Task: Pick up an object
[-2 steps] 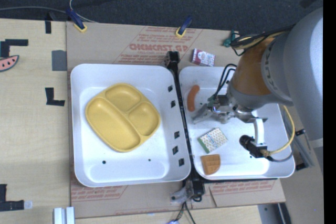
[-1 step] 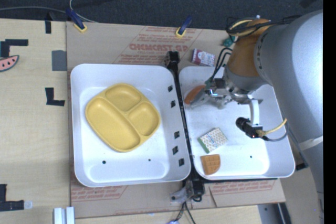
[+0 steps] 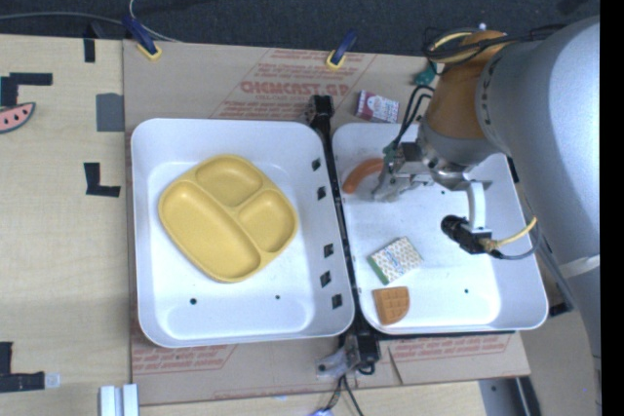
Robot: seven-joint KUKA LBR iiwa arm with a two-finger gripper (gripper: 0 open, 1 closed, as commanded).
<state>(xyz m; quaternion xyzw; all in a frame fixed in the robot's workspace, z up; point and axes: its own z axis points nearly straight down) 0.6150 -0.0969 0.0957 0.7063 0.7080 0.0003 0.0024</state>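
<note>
In the right bin [image 3: 507, 307] lie three objects: an orange-brown sausage-shaped piece [image 3: 361, 173] at the far left, a small green-and-white patterned packet [image 3: 395, 259] in the middle, and an orange waffle-like piece [image 3: 391, 304] near the front wall. My gripper [image 3: 390, 184] reaches down from the grey arm at the right and sits just right of the sausage-shaped piece, close to or touching it. The arm's body hides much of the fingers.
The left bin [image 3: 156, 307] holds a yellow divided plate [image 3: 228, 215]. A small dark red packet [image 3: 376, 106] lies on the cardboard behind the right bin. Black clips [image 3: 319, 109] sit on the divider between bins. A cable [image 3: 487, 239] loops over the right bin.
</note>
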